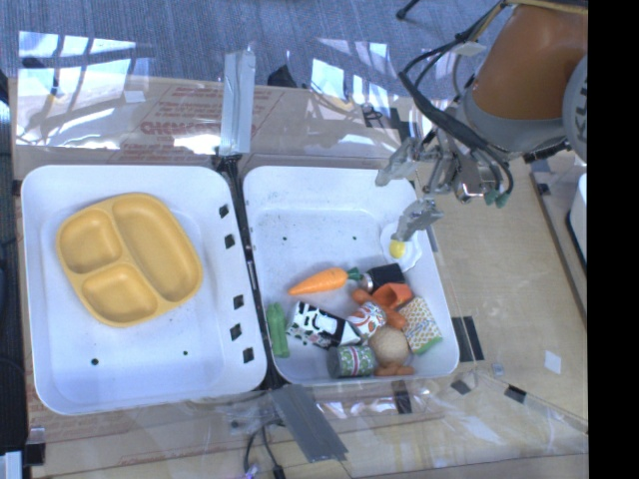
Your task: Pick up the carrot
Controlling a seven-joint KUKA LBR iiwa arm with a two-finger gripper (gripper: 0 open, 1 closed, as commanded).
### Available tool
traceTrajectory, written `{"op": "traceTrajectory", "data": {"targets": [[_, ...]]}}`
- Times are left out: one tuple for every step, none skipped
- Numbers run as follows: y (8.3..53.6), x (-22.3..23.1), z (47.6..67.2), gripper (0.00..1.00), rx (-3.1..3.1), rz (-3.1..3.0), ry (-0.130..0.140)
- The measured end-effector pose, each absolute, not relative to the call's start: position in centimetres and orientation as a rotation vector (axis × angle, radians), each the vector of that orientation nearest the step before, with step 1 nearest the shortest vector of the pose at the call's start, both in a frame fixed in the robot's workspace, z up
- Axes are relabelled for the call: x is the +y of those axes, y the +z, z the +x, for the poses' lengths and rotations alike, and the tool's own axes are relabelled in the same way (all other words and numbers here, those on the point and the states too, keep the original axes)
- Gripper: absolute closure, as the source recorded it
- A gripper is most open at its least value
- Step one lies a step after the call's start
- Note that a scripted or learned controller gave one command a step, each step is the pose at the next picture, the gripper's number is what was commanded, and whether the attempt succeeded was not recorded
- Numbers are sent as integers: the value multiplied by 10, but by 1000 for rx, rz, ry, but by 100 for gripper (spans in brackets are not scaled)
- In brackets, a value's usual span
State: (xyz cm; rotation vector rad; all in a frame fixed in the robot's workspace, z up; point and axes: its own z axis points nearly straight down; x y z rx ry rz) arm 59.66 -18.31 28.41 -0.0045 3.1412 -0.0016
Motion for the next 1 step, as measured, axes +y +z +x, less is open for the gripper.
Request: {"op": "traceTrajectory", "data": {"targets": [[127, -159, 578, 0, 3143, -231, 7]]}}
